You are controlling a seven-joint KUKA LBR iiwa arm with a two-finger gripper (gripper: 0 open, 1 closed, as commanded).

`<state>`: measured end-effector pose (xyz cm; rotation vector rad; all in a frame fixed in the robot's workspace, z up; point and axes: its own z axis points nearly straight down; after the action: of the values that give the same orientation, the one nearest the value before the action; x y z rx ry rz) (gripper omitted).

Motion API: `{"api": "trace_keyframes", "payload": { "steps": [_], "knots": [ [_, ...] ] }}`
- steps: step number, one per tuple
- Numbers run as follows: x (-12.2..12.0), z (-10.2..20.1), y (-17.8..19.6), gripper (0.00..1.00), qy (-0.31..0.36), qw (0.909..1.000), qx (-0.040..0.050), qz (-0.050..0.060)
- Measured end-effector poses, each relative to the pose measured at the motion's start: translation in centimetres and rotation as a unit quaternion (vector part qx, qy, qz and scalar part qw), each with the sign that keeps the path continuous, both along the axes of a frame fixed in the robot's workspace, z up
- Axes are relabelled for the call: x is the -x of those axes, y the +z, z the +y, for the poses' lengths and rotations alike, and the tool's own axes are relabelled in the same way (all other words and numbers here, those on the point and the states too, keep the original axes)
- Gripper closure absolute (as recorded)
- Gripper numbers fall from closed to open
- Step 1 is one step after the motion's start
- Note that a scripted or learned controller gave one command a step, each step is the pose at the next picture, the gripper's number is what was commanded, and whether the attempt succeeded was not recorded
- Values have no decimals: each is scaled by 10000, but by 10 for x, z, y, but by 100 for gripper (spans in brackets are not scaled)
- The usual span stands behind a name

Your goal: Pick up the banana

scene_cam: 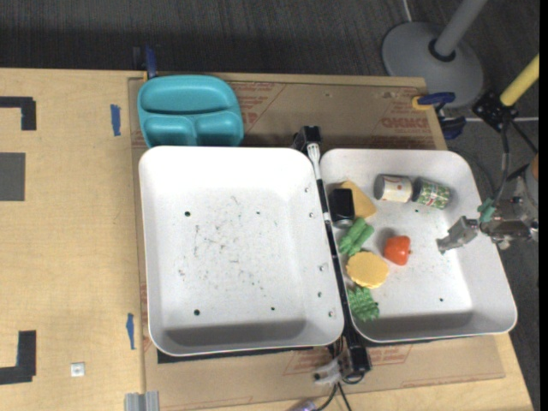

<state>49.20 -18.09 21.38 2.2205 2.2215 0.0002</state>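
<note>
Camera view: metal jaws point(454, 238), opening unclear, hover over smooth white bin point(479, 311) holding nothing visible.

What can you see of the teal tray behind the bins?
The teal tray looks like moulded plastic, with rounded corners and three compartments: one long one at the back, two smaller ones in front. It sits flat on the cardboard sheet, just behind the left bin, its front edge meeting or slightly overlapped by the bin's rim.
</note>
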Motion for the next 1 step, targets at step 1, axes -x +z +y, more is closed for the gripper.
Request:
{"api": "trace_keyframes", "payload": {
  "steps": [1],
  "knots": [
    [13,83,-92,0,809,9967,-8,12]
  ]
}}
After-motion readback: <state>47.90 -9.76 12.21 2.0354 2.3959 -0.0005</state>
